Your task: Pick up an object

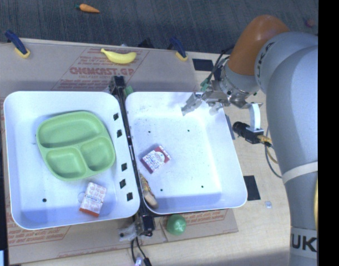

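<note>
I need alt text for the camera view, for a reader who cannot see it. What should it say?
A grey robot arm's hand hovers over the far edge of the right white bin, which contains a small red-and-white packet. The left white bin holds a green divided plate and a second packet. A yellow banana lies behind the bins.

A printed cardboard sheet lies on the tabletop under two white bins: left bin, right bin. A yellow toy banana rests on the cardboard near its far edge, just beyond the gap between the bins. Blue clamps grip that far edge, one at the left corner and one near the right. A green ball sits at the cardboard's near edge, just in front of the right bin. Beyond the tabletop, on the dark floor, lies a small orange carrot.
</note>
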You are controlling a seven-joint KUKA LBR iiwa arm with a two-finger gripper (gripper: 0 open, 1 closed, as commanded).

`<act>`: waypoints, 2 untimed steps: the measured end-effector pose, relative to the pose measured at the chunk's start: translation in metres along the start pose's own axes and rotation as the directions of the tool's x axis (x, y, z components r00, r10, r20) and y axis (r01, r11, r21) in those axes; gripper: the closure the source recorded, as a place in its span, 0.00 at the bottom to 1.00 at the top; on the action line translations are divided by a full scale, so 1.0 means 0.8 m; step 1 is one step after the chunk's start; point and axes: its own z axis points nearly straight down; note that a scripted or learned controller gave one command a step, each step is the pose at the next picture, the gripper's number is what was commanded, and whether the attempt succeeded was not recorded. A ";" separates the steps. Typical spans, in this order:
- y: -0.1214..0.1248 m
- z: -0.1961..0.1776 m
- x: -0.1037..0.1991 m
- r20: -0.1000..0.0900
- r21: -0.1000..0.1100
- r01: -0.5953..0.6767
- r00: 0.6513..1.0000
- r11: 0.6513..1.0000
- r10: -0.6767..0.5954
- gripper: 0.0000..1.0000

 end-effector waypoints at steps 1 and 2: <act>0.002 0.047 -0.001 0.001 -0.001 0.001 1.000 1.000 -0.001 0.00; -0.143 0.019 0.006 0.001 -0.002 -0.002 1.000 1.000 0.002 0.00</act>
